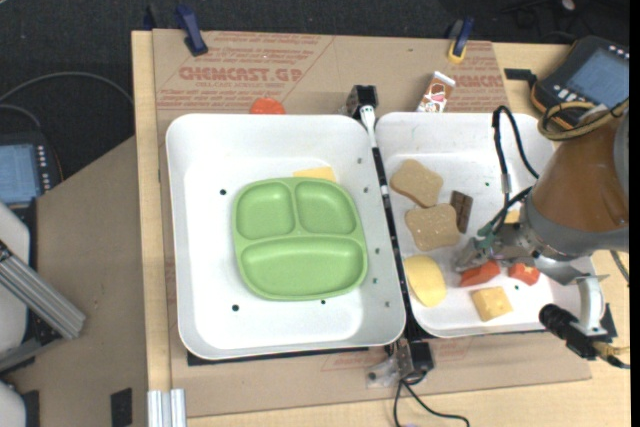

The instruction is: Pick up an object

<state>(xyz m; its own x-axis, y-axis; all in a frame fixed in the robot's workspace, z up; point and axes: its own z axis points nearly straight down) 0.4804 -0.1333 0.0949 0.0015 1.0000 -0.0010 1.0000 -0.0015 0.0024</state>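
One claw point(478, 253), finger state indiscernible, low in right bin point(440, 127) over red piece point(481, 273). Step: reaching. Next: close, lift.

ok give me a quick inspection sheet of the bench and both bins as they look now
surface: cardboard-covered bench bearing left bin and right bin
job's things: two bread slices, yellow piece, red piece, cheese cube in right bin
clutter: green divided plate in left bin
gripper: gripper low over the red piece
cables: black cable along the arm
surroundings: blue clamps, dark floor
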